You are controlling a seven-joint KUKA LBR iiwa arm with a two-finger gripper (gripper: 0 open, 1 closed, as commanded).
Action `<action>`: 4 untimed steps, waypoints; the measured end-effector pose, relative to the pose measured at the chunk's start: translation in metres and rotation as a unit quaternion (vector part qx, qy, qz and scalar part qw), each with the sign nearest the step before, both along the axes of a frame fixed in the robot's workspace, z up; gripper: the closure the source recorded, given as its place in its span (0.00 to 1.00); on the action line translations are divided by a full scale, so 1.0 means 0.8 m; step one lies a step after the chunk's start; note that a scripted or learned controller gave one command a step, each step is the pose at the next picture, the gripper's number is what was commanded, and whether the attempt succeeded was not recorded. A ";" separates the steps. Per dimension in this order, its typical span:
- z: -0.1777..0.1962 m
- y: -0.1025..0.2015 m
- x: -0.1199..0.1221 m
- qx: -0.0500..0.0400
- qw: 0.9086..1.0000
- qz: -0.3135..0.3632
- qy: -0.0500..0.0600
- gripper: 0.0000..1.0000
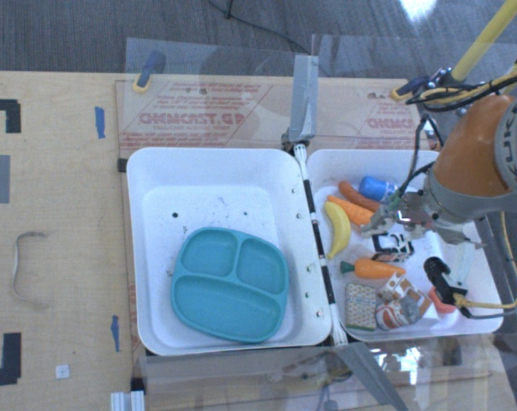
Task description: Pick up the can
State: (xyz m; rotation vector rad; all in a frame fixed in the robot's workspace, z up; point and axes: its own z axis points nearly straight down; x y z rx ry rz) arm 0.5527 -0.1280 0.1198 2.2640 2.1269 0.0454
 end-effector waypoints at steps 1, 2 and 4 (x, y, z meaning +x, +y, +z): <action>-0.006 0.007 -0.016 -0.007 1.000 0.002 -0.018 0.00; -0.007 -0.012 -0.017 0.000 1.000 -0.005 -0.015 0.00; -0.040 -0.031 0.047 0.004 0.995 -0.097 0.018 0.00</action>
